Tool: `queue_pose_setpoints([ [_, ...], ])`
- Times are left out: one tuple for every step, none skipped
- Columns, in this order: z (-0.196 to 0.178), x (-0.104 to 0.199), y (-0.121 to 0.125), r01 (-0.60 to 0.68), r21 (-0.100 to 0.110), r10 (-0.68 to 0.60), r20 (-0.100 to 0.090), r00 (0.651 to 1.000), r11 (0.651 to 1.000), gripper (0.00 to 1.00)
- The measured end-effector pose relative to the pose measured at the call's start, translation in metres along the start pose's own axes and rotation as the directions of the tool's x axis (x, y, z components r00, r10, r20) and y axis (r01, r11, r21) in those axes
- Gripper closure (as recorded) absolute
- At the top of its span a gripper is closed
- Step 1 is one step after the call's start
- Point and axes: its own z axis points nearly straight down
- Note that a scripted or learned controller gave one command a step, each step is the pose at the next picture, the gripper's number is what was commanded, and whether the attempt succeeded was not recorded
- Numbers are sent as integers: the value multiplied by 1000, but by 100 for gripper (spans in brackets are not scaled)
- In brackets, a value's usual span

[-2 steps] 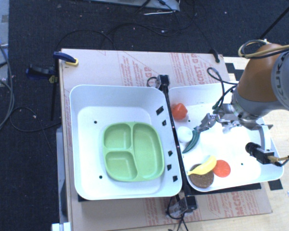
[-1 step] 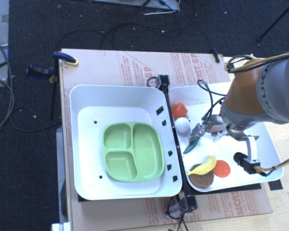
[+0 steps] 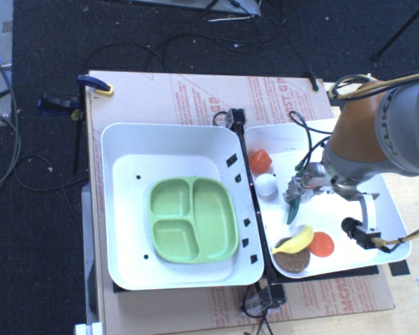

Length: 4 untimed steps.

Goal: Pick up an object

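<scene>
End effector (image 3: 294,199) over right bin (image 3: 377,253), can't tell its state; may miss white ball (image 3: 266,185) w/ orange ball (image 3: 260,161) crowding

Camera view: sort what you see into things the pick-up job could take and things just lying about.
For the job:
gripper
orange-red ball
white ball
banana
red disc
brown round piece

Lying about:
green divided tray in the left bin
blue clamp at the board's corner
cables on the dark floor
</scene>
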Motion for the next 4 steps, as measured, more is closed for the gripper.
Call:
queue_pose_setpoints([
  [-42,4,0,1,-3,-1,1,1000,1000,100],
  [-99,-6,4,0,-5,0,1,1000,1000,100],
  [-123,-6,4,1,-2,-1,1,1000,1000,100],
  [-131,48,15,5,0,-5,-1,1000,1000,100],
])
